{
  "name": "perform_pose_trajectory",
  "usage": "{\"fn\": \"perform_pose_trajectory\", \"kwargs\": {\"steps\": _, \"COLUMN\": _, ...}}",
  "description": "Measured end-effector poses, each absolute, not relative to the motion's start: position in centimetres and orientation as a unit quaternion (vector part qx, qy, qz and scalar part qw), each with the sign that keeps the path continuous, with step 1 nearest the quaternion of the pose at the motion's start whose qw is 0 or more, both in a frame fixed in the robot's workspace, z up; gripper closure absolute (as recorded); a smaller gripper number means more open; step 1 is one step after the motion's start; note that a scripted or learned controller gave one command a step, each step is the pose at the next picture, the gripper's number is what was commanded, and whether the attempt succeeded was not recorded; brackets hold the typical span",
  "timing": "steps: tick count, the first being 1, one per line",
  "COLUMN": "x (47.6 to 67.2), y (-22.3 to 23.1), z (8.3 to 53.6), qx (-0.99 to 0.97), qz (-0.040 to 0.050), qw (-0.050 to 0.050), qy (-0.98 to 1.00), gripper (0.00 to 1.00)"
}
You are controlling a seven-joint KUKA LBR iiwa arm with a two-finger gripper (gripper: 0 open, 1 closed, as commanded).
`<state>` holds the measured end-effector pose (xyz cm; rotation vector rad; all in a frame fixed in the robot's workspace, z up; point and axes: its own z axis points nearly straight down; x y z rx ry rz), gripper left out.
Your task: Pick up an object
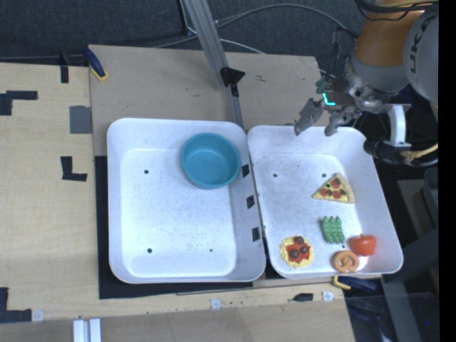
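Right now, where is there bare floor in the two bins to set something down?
Left bin: everything below and left of the blue bowl is bare. Right bin: the upper left, between the gripper and the pizza slice, is bare. Its lower right corner is crowded: round pizza, green piece, tomato, pretzel.

Robot lab; taped bench (43, 191), white bins (135, 262), cables (285, 9)

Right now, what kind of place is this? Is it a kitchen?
Probably not a kitchen: more likely a robot test bench. A robot arm with a claw hangs over two white bins, and the food, like the pizza slice, looks like toys.
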<state>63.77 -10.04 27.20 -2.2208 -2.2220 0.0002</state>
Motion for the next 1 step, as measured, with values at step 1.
{"fn": "perform_pose_trajectory", "kwargs": {"steps": 1, "x": 63.77, "y": -10.04, "z": 27.20, "qx": -0.707, "qz": 0.0001, "qw": 0.000, "qy": -0.707, "gripper": 0.00}}
